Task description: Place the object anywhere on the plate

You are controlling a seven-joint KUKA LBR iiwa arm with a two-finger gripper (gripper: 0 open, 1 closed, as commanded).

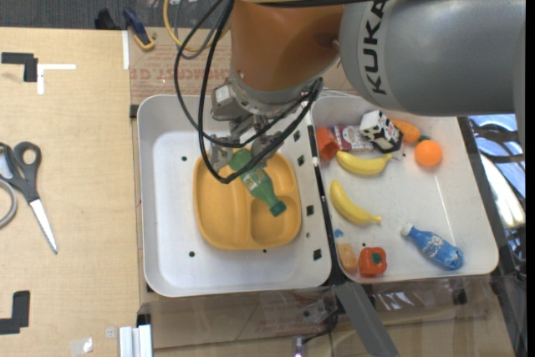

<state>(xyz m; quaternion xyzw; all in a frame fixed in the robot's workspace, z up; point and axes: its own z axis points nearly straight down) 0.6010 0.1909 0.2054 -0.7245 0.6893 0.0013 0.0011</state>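
A yellow divided plate (219, 217) lies in the left white bin (167, 205). A green bottle (266, 192) slants over the plate's right half, its lower end toward the right compartment. Its upper end sits between the fingers of my gripper (242, 156), which hangs from the orange wrist above the plate's far edge and is shut on it. Dark cables loop down over the plate beside the bottle. The wrist hides the plate's far rim.
The right bin (468, 221) holds two bananas (361, 165) (353, 205), an orange ball (428, 154), a blue bottle (435, 247), a red pepper (373, 261), a cow toy (380, 130) and a red packet (338, 140). Scissors (29, 188) lie on the wooden bench at left.
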